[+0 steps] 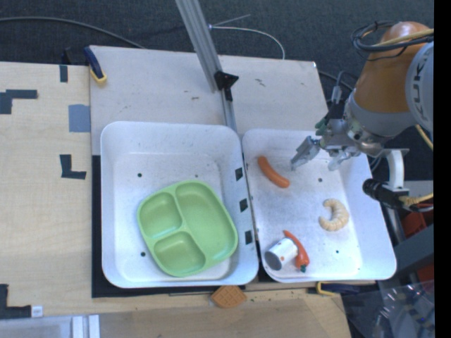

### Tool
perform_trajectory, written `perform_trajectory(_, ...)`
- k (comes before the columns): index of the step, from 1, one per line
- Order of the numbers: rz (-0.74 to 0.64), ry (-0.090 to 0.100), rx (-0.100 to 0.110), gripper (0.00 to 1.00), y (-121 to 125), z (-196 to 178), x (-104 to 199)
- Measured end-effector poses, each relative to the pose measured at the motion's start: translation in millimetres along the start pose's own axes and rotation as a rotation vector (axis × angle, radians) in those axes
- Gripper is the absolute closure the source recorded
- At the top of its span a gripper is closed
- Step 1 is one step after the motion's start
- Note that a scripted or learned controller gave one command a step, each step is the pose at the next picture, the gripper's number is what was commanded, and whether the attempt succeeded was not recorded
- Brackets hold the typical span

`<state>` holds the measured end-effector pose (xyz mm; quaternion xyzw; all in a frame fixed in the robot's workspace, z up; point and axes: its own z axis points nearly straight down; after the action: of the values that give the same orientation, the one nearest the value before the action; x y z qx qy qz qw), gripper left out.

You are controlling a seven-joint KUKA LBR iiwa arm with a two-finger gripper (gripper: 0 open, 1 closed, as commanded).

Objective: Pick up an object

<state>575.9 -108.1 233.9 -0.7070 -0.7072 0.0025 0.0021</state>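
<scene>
In the right bin [366, 255] lie an orange sausage [273, 172] near its back left, a tan croissant [335, 215] toward the right, and a white cup [280, 253] beside a red-orange carrot [297, 249] at the front. My gripper [321, 157] hangs over the bin's back right part, open, its two fingers spread with nothing between them. It is to the right of the sausage and above the croissant.
The left bin [120, 189] holds a green divided plate [187, 227]. A metal post [204, 41] slants over the bench behind the bins. A tan cookie-like piece [227, 297] lies on the bench in front of the bins.
</scene>
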Motion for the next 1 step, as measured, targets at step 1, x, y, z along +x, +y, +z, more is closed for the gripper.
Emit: perform_trajectory(1, 0.0, 0.0, 0.001, 0.0, 7.1, 54.6, -5.4)
